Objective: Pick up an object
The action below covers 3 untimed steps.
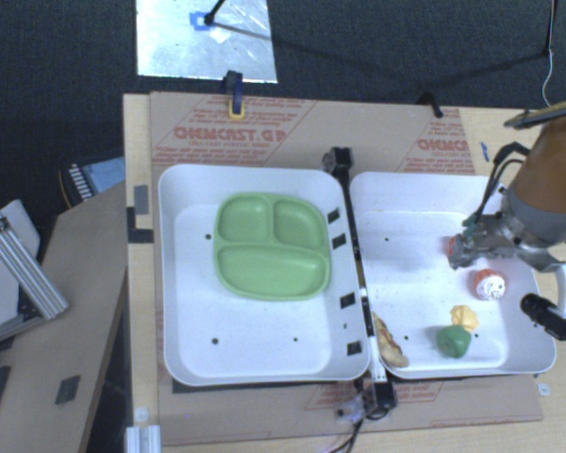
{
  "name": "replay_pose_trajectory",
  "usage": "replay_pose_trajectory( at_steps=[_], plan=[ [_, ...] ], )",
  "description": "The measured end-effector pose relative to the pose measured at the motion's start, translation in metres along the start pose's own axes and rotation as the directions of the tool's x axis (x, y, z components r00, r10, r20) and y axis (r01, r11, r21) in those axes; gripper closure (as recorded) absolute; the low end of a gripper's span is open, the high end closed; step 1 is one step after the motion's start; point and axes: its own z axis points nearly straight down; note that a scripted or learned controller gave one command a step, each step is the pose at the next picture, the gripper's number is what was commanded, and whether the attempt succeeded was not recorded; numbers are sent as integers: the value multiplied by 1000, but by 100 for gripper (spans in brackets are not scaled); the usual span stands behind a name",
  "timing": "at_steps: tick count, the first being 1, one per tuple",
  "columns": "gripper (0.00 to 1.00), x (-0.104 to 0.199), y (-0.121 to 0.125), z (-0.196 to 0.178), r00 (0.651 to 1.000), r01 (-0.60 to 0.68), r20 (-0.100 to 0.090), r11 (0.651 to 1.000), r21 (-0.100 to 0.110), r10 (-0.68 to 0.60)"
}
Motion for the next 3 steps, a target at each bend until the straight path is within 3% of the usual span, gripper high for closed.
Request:
replay_pose_trajectory(
  at_steps=[2, 3],
  plan=[
    [100, -3, 3, -70, 1000, -1, 0, 1000, 1, 1],
    [100, 54, 3, -78, 1000, 5, -3, 1000, 3, -5]
  ],
)
